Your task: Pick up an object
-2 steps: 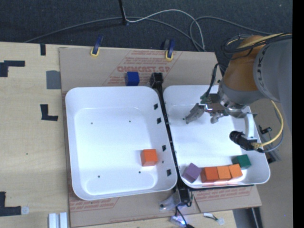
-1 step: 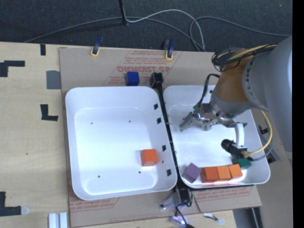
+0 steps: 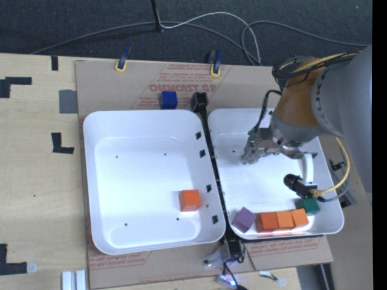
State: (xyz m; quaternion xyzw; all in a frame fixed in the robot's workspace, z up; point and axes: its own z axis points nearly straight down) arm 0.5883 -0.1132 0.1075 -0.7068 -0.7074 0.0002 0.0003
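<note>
I can't tell the gripper state from up here, it's small & dark under the wrist, w/ nothing visibly in it; it sits over the upper part of the right bin. The arm covers that bin's far right corner. Along its near wall: purple block, orange blocks in a row, green block just behind. Left bin has an orange cube. Blue block on the cardboard beyond.

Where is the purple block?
The purple block sits in the right bin, at its near-left corner, just left of a row of orange blocks.
</note>
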